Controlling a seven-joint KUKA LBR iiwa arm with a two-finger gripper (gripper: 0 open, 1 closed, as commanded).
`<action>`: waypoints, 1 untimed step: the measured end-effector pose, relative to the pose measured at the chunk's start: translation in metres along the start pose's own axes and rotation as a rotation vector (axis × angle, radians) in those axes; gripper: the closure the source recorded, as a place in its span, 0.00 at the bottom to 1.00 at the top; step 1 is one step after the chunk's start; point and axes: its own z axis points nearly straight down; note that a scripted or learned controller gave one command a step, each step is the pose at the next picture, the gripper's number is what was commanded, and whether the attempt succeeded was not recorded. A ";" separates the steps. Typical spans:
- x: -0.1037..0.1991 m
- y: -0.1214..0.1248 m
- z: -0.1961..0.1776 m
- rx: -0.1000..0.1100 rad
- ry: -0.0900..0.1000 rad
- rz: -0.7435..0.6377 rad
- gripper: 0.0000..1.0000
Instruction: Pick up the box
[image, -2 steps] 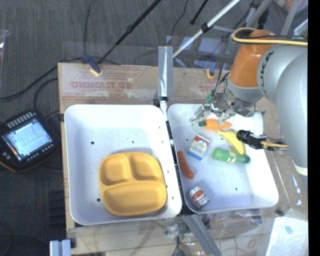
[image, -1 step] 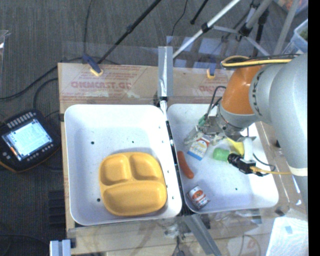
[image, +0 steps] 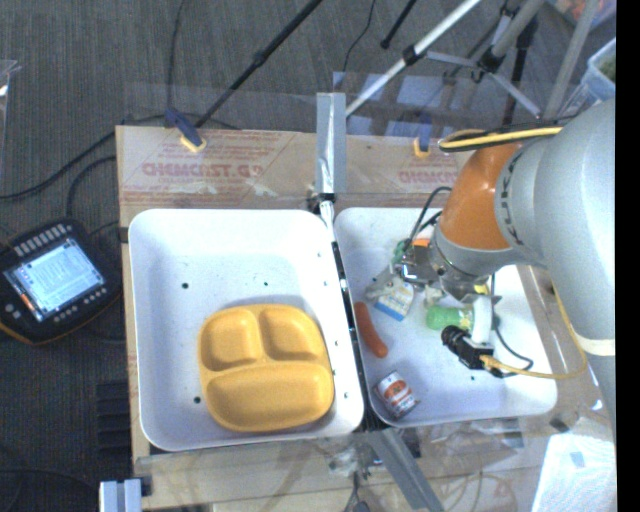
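camera view: box (image: 392, 298) just beside gripper (image: 412, 272)

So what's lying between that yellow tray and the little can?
In the camera view, the white walls where the two bins meet run between the yellow tray and the can. An orange carrot-like stick lies just above that line.

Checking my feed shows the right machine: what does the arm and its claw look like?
The arm is bulky, rounded and light grey, with an orange band above the wrist. Below that sits a darker metal claw with small fittings. A yellow cable runs along the top of the arm, and a black plug with a yellow lead hangs near the claw.
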 end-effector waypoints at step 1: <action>0.000 0.000 -0.008 0.004 0.000 0.001 1.00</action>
